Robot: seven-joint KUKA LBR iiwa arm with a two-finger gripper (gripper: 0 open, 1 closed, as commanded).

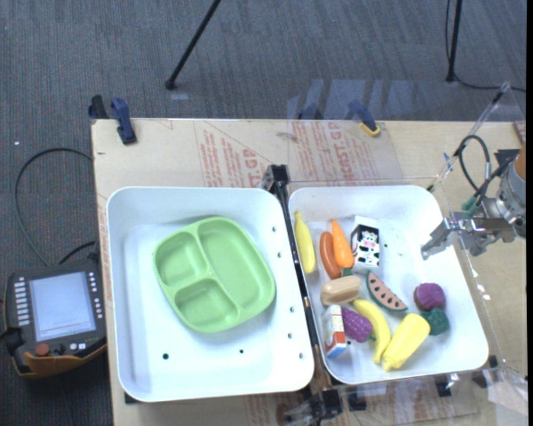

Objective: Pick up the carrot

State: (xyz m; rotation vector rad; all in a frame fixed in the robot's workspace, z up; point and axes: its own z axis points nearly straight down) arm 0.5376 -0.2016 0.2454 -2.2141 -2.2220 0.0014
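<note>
Gripper (435, 242), seemingly spread, hovers over right bin (407, 201) on bench (195, 153) above carpet (62, 51).

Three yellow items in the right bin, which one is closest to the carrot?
The banana by the right bin's left wall, lying just left of the carrot. The other banana and the yellow corn lie toward the bin's front.

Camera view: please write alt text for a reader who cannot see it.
The end effector hovers at the right bin's right edge, apart from the orange carrot lying among toy foods there. The left bin holds a green divided plate.
</note>
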